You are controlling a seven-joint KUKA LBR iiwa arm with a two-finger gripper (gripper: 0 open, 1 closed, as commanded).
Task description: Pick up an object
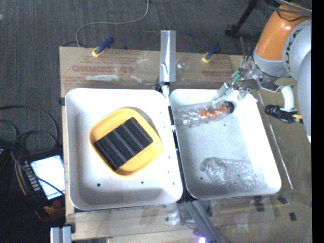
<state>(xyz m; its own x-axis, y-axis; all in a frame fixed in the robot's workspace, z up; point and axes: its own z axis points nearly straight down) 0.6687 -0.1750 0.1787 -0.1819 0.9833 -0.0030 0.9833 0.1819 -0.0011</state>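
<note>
We found the tool (226,96) low over the far end of the right bin (263,151), its tip right at the clear bottle (202,114) with the orange inside, which lay on its side along the far wall of that bin. We could not tell how the tool was set, nor whether it had hold of anything; its tip met the right end of the bottle, and blur hid the rest. A crumpled clear bag (230,172) lay well apart at the near side of the same bin, and the yellow tray with black ribs (125,140) sat alone in the left bin (81,181). We judged this the grasping step, with the lift not yet made. The next move called for a firm closing on the slippery round bottle, then a straight rise.
</note>
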